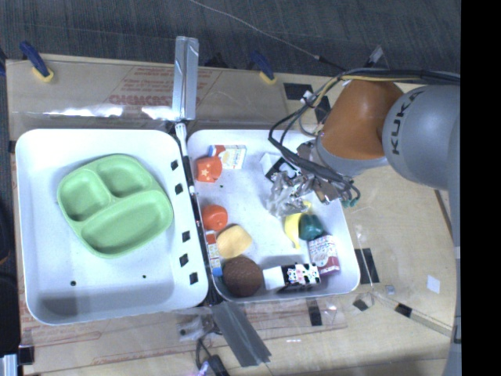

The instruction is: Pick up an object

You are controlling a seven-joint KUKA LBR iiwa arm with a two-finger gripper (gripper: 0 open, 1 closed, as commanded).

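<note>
Reaching into the right bin (235, 143), the gripper (288, 197) is lowered just above a yellow lemon (292, 227), presumably targeted; finger state cannot be told.

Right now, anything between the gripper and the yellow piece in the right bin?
Nothing visible. The gripper is low in the right bin, just above the yellow piece in this view. A dark green piece touches its right side and may crowd a finger.
</note>
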